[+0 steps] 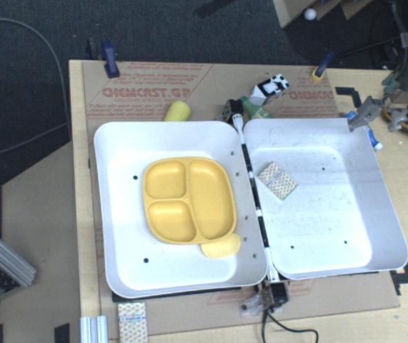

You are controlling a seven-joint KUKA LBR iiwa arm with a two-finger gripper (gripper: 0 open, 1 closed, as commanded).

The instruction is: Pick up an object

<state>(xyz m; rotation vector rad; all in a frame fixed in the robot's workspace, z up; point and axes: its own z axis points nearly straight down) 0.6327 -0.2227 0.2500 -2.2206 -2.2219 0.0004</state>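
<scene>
Yellow dominates the left bin (118, 213): a three-part tray (189, 200) lies flat in its middle, and a pale yellow piece (221, 246) peeks out from under the tray's near edge, touching it. Over in the right bin (346, 213), a small patterned packet (277, 180) lies alone near the dividing wall, flat and a bit askew, with open floor all around it, which looks like the easiest target for a pick. Behind the bins, on the tabletop (61, 191), a yellow cylinder (178, 111) and a black-and-white toy (271, 87) rest outside the bins, so they are probably out of play. At the far right corner, metal parts (396, 106) sit at the right bin's back edge, perhaps the tool, but whether it is released or clenched cannot be told. Nothing is lifted yet.
</scene>
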